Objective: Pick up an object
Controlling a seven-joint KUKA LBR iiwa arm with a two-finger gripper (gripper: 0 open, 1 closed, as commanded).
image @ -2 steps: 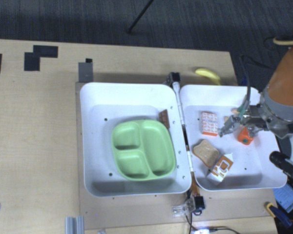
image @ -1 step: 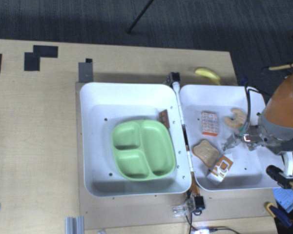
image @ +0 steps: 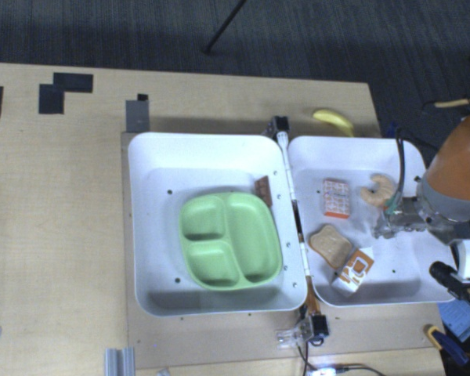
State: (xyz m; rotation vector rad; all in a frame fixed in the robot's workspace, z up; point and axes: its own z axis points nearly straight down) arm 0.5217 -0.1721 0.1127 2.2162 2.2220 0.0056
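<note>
While tray (image: 231,240) fills left bin (image: 153,171), right bin (image: 411,284) cluttered.

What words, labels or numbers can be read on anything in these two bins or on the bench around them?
None can be read.
Red and white packet in the right bin: printed pattern, too blurred to read.
Orange and white carton in the same bin: markings too small to make out.
Green divided tray in the left bin: plain, no lettering visible.

Even overhead light, soft shadows inside white bins (image: 141,210), mild glare, slightly soft, grainy focus
</note>
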